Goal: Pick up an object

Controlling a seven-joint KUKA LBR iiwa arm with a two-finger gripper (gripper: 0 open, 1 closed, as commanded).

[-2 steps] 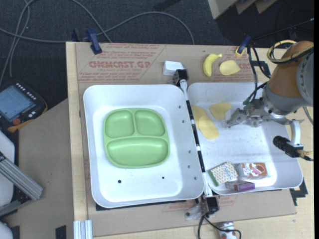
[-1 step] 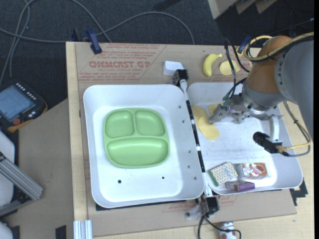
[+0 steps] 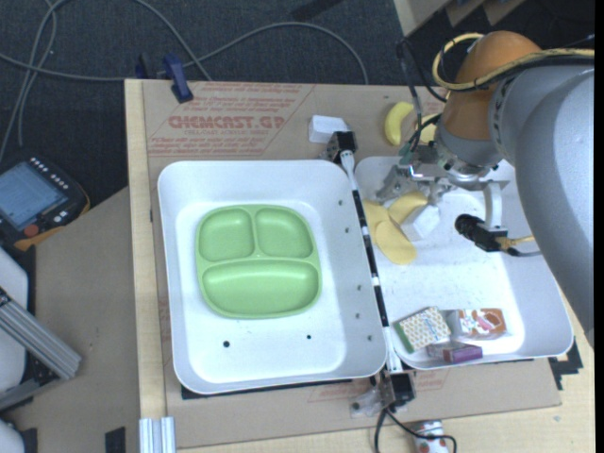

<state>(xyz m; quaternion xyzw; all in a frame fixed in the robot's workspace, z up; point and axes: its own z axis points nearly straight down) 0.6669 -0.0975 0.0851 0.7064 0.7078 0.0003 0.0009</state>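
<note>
Two bins; pincer (image 3: 412, 185) near right bin's (image 3: 528, 333) far-left corner (crowded).

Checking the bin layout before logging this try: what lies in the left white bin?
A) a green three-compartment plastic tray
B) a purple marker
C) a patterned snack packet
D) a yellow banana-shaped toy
A: the green three-compartment plastic tray sits in the middle of the left white bin.

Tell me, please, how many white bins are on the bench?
2: the left bin holds a green divided plate; the right bin, under the arm, holds small items. Nothing suggests a hidden third.
</note>
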